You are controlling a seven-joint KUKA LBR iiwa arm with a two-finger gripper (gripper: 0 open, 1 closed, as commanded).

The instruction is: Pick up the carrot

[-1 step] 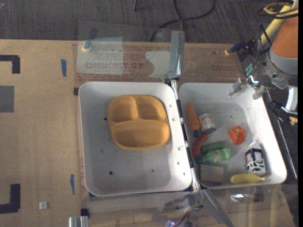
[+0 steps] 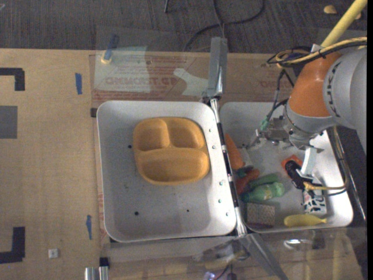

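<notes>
Overhead view of two white bins. The carrot (image 2: 233, 151) lies in the right bin (image 2: 344, 217), against its left wall by the divider, long axis running roughly top to bottom w/ a slight slant. The gripper (image 2: 269, 134) hangs just right of it (arm entering from the right); can't tell if it's spread or closed.

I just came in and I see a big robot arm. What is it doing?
The robot arm is reaching over the right bin, which has toy food in it. It wants the carrot, which lies by the bin's left wall, not picked up yet. The left bin holds an orange tray.
</notes>
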